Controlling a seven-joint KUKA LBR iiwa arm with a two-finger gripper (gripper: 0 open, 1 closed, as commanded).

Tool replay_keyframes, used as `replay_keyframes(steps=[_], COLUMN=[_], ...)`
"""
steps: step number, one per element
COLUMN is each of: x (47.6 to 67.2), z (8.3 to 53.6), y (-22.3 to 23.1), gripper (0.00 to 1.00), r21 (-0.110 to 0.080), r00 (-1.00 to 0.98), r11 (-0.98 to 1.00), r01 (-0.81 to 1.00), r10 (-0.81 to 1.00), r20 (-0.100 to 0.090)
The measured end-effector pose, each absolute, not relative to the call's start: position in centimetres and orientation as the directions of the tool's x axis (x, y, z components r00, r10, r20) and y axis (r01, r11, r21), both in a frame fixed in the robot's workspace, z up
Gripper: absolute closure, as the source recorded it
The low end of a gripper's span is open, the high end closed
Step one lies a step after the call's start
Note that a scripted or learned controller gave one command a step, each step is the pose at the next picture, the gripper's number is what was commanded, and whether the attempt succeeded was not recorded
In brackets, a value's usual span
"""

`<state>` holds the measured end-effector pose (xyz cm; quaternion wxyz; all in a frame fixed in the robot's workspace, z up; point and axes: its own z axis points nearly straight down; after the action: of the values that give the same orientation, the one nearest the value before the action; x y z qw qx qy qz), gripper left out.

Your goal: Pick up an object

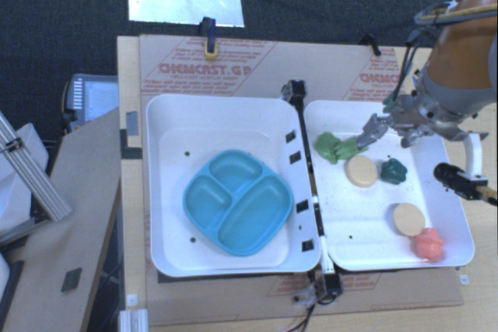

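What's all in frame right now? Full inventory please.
bins: 2, white, side by side on the bench
divided plate: 1, light blue, left bin
green toy: 1, right bin, far left part, beside the gripper tip
tan discs: 2, right bin, one centre, one nearer front
dark teal object: 1, right bin, right of the centre disc
pink object: 1, right bin, front right corner
gripper: 1, grey, over the right bin beside the green toy
arm: 1, grey and orange, from the right

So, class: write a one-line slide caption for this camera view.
Arm's claw reaches toward a green toy in the right bin; a blue tray sits in the left bin.
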<state>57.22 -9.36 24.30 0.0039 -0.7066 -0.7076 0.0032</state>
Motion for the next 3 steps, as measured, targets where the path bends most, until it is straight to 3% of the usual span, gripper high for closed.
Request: replay_keyframes(steps=[1, 3], x=[57.4, 57.5], z=[24.9, 14.5], y=[-9.4, -9.6], gripper=[0.00, 0.00], r21=[0.001, -0.001], r00=[-0.003, -0.001], r11=[0.003, 0.001], r01=[1.000, 1.000], r10=[1.000, 1.000], r20=[0.000, 0.000])
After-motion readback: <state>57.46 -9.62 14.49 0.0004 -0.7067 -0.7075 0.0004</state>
